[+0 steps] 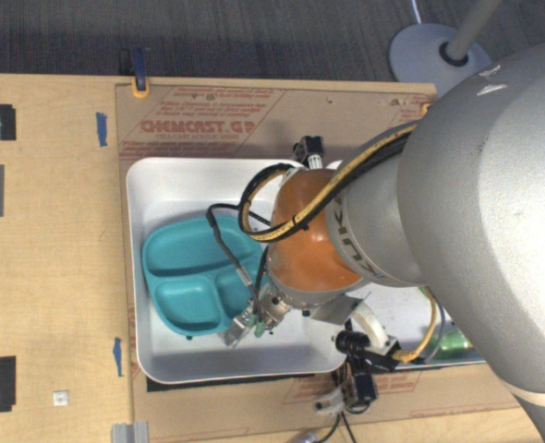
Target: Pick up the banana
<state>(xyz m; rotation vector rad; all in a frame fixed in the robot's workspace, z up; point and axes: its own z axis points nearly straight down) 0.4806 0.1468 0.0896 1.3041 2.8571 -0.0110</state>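
Far left: tan bench top (42, 275) with black tape marks and blue tape bits. Next, the left white bin (162, 178) sits on a brown cardboard sheet (199, 123) printed with red lettering. Inside that bin, a teal divided tray (185, 275) with three compartments lies toward the bin's left side, tilted a little. The gripper (245, 326) hangs just at the tray's lower right corner, tips close over or touching the tray rim; cannot tell which. Fingers look small and metallic, too blurred and tightly bunched to say whether the jaws are apart or together, and nothing is seen between them. Banana: cannot be made out anywhere, so its place relative to the jaws can't be stated; the arm covers much of both bins. Right of the gripper, the orange band (314, 243) and grey arm (476, 210) with black and yellow cables. A green object (453, 342) peeks out under the arm at lower right, in the right bin area.
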